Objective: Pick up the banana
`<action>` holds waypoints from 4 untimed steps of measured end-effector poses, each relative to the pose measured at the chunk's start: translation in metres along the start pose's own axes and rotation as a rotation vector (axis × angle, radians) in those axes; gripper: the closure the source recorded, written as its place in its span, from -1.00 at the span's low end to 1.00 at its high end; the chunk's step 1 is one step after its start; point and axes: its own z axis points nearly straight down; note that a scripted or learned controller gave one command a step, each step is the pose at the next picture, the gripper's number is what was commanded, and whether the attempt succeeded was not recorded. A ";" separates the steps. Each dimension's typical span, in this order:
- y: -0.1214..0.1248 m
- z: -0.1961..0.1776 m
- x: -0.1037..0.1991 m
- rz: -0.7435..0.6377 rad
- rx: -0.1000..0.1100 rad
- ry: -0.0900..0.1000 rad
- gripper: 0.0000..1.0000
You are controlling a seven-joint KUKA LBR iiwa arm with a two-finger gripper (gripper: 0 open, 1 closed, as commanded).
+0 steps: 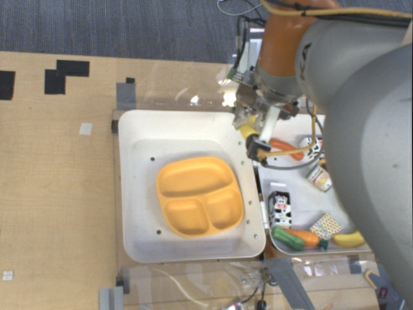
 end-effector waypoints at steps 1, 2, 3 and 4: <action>-0.048 0.027 -0.067 0.144 0.003 -0.003 1.00; -0.048 0.027 -0.066 0.143 0.003 -0.002 -1.00; 0.016 0.062 -0.145 0.312 0.003 -0.002 -1.00; 0.015 0.061 -0.116 0.250 0.001 -0.002 -1.00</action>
